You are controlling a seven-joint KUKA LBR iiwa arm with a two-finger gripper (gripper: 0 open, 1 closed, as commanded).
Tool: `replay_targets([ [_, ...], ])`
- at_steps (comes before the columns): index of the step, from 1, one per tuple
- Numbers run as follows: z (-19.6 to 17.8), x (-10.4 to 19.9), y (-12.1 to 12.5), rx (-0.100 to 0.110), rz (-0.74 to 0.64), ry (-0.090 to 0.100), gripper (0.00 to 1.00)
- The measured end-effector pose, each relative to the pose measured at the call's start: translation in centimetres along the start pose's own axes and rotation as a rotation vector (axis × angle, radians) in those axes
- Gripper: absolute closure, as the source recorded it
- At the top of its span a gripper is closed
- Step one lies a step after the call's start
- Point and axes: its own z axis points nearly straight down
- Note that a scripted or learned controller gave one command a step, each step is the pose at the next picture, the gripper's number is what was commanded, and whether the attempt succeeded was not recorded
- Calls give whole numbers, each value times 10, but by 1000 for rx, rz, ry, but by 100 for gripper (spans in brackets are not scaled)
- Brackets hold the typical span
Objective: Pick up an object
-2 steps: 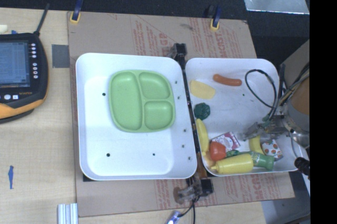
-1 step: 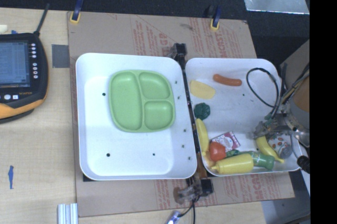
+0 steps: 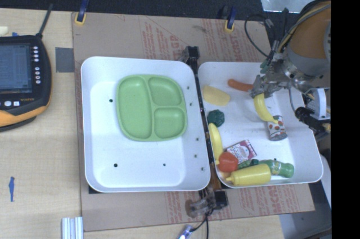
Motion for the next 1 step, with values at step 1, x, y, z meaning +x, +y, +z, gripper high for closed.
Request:
replay_targets([
  [1,-27,83,-24,5,-2,0,100],
])
